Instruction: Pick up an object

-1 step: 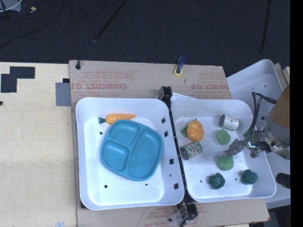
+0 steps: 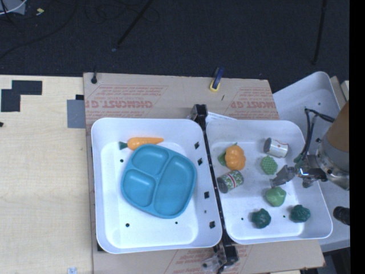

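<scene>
The two-finger gripper [image 2: 288, 174] is seen over the right white bin [image 2: 311, 233], fingers spread apart with nothing between them. A pale green rounded toy [image 2: 275, 196] lies just below and left of it, the nearest piece. Also held in that bin are an orange fruit [image 2: 235, 157], a small can [image 2: 230, 181], a silver cup [image 2: 276, 148] and dark green pieces. A blue divided plate [image 2: 158, 180] and a carrot [image 2: 145, 142] lie in the left bin [image 2: 105, 233].
</scene>
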